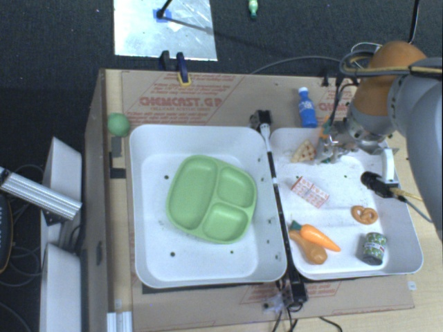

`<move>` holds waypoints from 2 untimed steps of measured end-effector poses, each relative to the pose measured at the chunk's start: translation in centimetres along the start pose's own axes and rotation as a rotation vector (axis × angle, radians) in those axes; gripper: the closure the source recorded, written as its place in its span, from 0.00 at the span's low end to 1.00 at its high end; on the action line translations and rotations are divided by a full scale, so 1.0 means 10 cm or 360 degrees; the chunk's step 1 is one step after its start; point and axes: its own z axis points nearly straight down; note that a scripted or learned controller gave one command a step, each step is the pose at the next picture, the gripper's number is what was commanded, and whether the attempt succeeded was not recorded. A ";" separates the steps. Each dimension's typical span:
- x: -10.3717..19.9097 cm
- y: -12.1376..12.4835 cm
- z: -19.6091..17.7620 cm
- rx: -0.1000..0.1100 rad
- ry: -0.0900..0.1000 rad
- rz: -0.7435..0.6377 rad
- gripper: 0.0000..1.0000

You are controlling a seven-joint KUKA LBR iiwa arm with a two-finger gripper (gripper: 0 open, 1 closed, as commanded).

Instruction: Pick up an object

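Camera view: gripper, finger state indiscernible, hangs at right bin's twelve o'clock beside tan cracker wedge—probably light, stiff, brittle; likely best pinched gently across its flat edges.

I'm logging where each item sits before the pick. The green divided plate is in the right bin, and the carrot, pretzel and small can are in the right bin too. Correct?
Not quite. The camera view shows the green divided plate in the left bin, not the right one. The rest stands: the carrot, pretzel and small can are in the right bin.
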 end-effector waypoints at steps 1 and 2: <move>-0.26 0.02 -1.17 -0.0037 -0.0006 0.0003 1.00; -0.26 0.02 -1.16 -0.0033 -0.0004 0.0002 0.00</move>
